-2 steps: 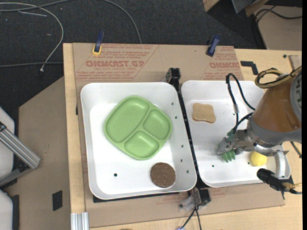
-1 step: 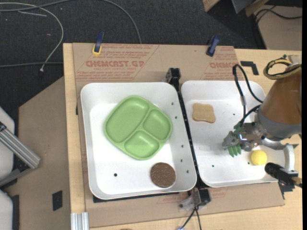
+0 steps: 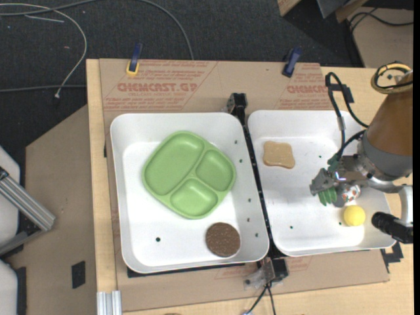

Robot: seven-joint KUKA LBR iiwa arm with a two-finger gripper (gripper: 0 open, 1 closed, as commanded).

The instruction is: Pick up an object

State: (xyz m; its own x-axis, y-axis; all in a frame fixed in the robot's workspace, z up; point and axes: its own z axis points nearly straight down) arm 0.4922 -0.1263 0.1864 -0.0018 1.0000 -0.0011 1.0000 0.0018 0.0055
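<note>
Now the hand [image 3: 326, 188], fingers too blurred to tell open from closed, hovers over a small green-and-red object [image 3: 338, 194] in the right white bin [image 3: 298, 245]; it should descend squarely, avoiding the yellow ball [image 3: 354, 216].

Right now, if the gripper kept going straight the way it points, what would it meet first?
The gripper points down at the right bin. It would probably meet the small green object beneath it first, then the floor; depth is unclear.

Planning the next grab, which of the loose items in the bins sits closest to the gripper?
The yellow ball in the right bin, just beside the gripper; toast and cookie lie farther.
</note>
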